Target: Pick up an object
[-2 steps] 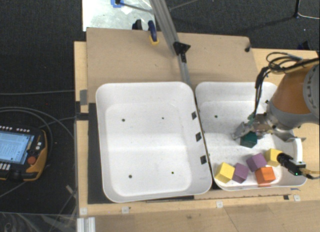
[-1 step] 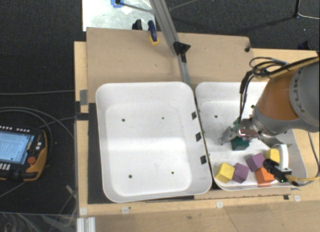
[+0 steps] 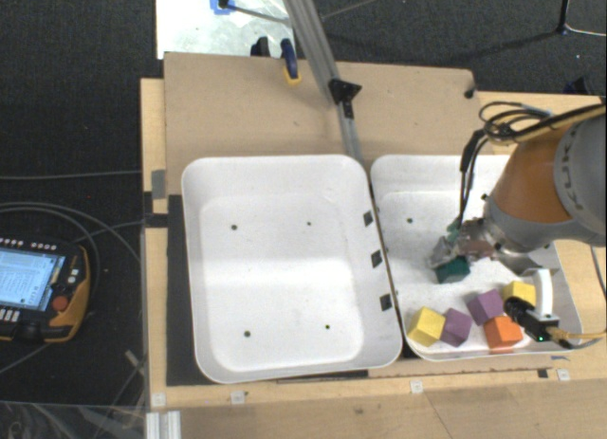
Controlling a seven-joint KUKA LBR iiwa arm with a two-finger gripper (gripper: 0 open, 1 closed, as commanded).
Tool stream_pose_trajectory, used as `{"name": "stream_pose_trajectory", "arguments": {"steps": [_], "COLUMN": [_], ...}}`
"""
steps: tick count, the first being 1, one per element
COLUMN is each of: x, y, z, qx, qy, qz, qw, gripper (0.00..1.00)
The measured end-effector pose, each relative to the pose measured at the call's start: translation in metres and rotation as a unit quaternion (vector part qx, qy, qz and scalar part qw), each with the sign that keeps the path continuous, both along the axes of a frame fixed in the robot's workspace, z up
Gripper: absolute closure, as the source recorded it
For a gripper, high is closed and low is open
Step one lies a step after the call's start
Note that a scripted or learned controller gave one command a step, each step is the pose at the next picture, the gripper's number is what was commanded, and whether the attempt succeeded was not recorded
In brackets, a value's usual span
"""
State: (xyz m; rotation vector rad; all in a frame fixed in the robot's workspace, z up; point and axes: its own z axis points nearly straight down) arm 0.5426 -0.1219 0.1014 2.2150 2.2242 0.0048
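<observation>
The arm reaches in from 3 o'clock over the right bin, its tool down at a dark green block on the bin floor; I cannot tell the tool's state. Toward 5 o'clock of it lie a yellow block, two purple blocks and an orange block. The left bin sits at 9 o'clock on the desk
</observation>
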Motion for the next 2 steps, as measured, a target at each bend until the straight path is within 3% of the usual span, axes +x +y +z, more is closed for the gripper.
{"name": "stream_pose_trajectory", "arguments": {"steps": [1, 2], "x": [0.023, 0.029], "y": [0.077, 0.141], "z": [0.093, 0.089], "qx": [0.0011, 0.0014], "qy": [-0.003, 0.001], "qz": [0.004, 0.004], "qw": [1.0, 1.0], "gripper": [1.0, 1.0]}}
